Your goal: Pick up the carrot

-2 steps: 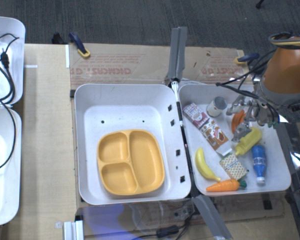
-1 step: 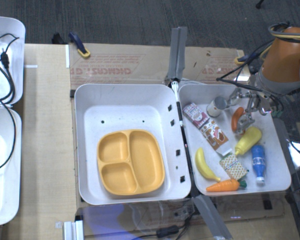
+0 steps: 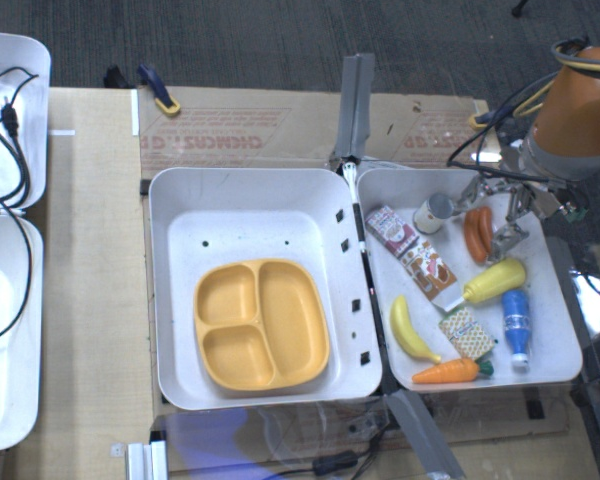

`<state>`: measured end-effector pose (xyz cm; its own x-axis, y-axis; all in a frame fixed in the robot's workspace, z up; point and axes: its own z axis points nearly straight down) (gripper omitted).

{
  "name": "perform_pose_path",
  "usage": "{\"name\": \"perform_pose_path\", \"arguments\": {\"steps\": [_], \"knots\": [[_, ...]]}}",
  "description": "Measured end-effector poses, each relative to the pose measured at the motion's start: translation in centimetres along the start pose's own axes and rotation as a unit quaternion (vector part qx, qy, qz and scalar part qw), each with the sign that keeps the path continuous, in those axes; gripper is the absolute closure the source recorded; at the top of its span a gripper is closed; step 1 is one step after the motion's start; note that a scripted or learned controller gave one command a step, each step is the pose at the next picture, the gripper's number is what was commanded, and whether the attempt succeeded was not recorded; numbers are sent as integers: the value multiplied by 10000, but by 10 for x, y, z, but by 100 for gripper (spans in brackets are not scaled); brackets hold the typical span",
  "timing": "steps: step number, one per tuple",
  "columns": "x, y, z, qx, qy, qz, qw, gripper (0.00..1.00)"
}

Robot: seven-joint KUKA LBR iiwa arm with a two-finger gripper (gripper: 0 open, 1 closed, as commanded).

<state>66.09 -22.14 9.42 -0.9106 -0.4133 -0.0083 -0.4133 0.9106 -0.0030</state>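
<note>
While the arm (image 3: 572,108) hung over the far right corner of the right bin (image 3: 566,353), its gripper (image 3: 500,213) stood above the sausage (image 3: 477,234), and the carrot (image 3: 447,372) lay well apart from the fingers, at the near edge of the same bin. Whether the fingers were wide or narrow could not be told from the camera view; the metal parts blurred together there, and nothing could be seen held between them.

From the fingers, the carrot lay toward the camera and a little to the left, past the yellow bottle (image 3: 495,281) and the small patterned packet (image 3: 467,332). It rested on its side, its leafy end pointing right toward the blue bottle (image 3: 517,328), its tip close to the lower end of the banana (image 3: 410,330).

To do the reach well, I judged that the gripper should travel high over the yellow bottle and the packet, then come down with the fingers set across the carrot's width, near its thick middle. The bin's near wall sat just beside the carrot, so one finger would need room on that side. The banana's end and the packet crowded the other side, and a careless descent could nudge them.

The left bin (image 3: 170,268) held a yellow divided plate (image 3: 263,325), far from the fingers and no part of this step.
</note>
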Motion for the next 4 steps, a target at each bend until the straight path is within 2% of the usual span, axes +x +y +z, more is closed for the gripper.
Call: {"name": "perform_pose_path", "arguments": {"steps": [1, 2, 3, 4], "knots": [[-2, -1, -12, 10, -47, 32, 10000, 100], [-28, 59, -96, -2, 2, -133, 9999, 100], [-35, 130, -120, -16, 12, -1285, 9917, 100], [-52, 188, -120, -30, 14, -2955, 9553, 100]]}}
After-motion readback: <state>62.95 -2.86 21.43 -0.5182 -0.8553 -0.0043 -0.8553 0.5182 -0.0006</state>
